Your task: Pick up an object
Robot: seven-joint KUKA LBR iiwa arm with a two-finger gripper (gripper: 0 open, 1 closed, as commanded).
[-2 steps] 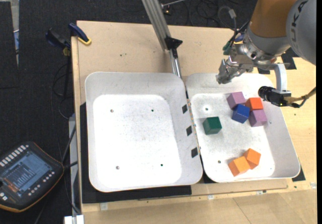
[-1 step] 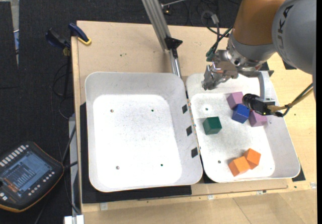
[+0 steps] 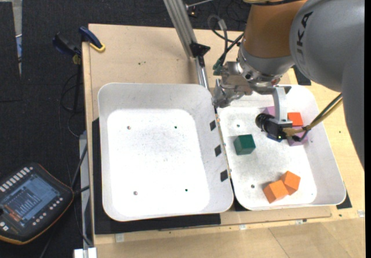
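In the right bin [image 3: 324,190] a green cube [image 3: 244,144] lies left of centre. Two orange blocks [image 3: 275,191] [image 3: 291,181] touch each other near the front. Against the right wall a red-orange block [image 3: 295,119] sits beside a purple piece [image 3: 299,137], partly hidden by the arm's fittings. My gripper [image 3: 222,95] hangs over the bin's far left corner, behind and above the green cube. I see nothing between its fingers.
The left bin [image 3: 107,97] stands beside the right one, their rims meeting at a ridge [image 3: 220,146]. A slanted metal pole [image 3: 179,19] reaches down to the bins' far edge. A teach pendant [image 3: 29,202] lies off the bench at front left.
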